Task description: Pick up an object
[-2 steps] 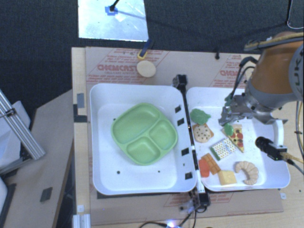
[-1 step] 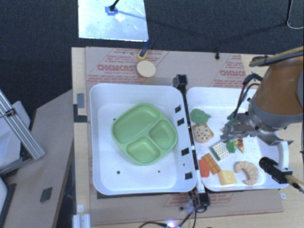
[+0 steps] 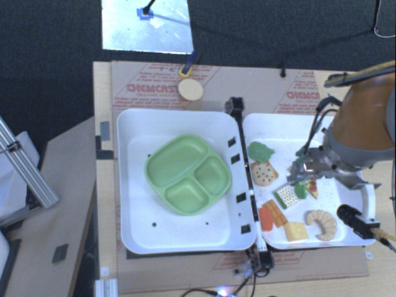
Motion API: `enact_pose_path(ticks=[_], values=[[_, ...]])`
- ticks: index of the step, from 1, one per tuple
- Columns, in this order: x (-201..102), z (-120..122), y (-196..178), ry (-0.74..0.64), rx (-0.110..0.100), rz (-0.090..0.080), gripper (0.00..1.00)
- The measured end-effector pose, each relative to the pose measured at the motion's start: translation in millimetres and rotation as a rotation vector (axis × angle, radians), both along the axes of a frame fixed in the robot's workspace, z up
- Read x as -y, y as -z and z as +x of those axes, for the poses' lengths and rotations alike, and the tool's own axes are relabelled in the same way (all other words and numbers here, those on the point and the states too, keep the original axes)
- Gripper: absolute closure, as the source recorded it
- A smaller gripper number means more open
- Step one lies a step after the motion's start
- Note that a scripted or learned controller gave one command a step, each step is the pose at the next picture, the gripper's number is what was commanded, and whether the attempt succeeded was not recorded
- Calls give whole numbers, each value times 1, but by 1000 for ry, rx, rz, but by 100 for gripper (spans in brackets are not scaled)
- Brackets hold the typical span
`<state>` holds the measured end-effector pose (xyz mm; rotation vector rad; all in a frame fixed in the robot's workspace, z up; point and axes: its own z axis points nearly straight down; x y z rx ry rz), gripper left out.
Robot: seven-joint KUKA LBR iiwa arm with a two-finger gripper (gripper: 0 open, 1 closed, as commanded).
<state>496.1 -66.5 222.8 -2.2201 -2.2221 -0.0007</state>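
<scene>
Left bin (image 3: pixel 133 166): one green divided plate (image 3: pixel 187 174). Right bin (image 3: pixel 275 125): green leaf (image 3: pixel 260 150), cookie (image 3: pixel 264 174), orange piece (image 3: pixel 266 217), checkered piece (image 3: pixel 287 196), yellow cracker (image 3: pixel 296 231), croissant (image 3: pixel 322 223). Gripper (image 3: pixel 301 173) low over checkered piece; jaws' state cannot be told.

Right bin (image 3: pixel 272 124) crowded with toys — far corner bare.

The right bin (image 3: pixel 272 129) holds the loose objects. A green leaf (image 3: pixel 260 150) lies near its upper-left corner, with a chocolate-chip cookie (image 3: pixel 264 174) just below it. A white-and-green patterned block (image 3: pixel 287 196) and a pizza slice (image 3: pixel 311 189) lie mid-bin, just beside each other. An orange piece (image 3: pixel 266 217) and a yellow cheese square (image 3: pixel 296 231) lie near the lower edge. A croissant (image 3: pixel 322 223) lies just right of the cheese.
</scene>
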Motion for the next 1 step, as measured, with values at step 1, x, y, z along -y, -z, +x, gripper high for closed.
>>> enact_pose_path(ticks=[1], values=[[-2,-1,5,0,1,0,100]])
